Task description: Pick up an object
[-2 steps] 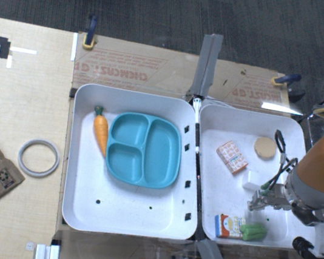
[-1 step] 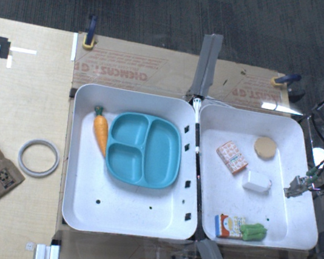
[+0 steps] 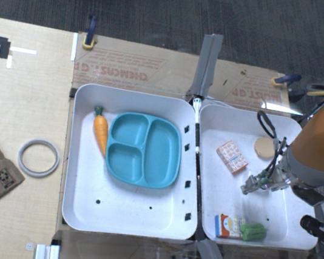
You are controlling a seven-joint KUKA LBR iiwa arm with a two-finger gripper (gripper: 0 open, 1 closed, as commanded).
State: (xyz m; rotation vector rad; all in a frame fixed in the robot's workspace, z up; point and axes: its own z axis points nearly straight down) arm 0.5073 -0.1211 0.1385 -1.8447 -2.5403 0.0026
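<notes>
Robot lab: white bins [image 3: 80, 143] on taped cardboard bench [image 3: 19, 102]

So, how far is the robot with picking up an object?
Nothing looks picked up yet. The claw is low over the right bin, on bare floor between the pink box and the green toy; both lie on the floor. Left to do: close on one item and lift it.
</notes>
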